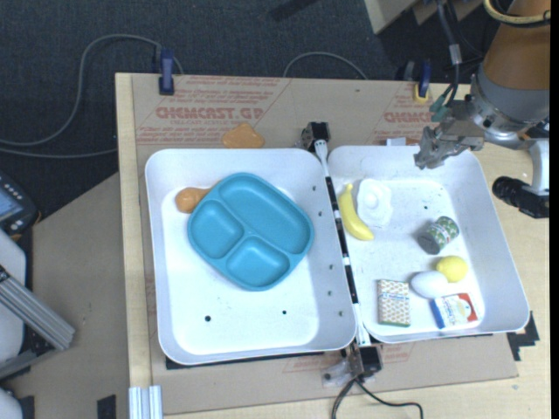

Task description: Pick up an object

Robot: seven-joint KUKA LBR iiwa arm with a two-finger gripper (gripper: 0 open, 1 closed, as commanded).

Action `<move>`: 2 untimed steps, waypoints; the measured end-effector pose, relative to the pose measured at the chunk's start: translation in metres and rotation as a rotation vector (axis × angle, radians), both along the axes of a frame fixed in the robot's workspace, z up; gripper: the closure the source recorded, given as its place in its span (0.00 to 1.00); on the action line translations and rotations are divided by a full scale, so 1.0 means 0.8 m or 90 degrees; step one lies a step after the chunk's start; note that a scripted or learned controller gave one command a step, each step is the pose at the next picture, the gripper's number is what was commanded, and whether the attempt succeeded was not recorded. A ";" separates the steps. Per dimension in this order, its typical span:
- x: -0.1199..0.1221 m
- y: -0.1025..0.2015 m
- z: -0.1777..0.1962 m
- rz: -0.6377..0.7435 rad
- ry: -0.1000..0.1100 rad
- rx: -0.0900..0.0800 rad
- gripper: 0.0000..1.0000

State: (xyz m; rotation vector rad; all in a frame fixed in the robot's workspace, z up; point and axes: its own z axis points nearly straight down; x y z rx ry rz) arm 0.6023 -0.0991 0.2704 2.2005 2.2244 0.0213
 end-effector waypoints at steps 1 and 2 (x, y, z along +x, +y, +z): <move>0.082 -0.098 -0.089 -0.009 0.010 -0.003 1.00; 0.026 -0.145 -0.194 -0.010 0.018 0.000 1.00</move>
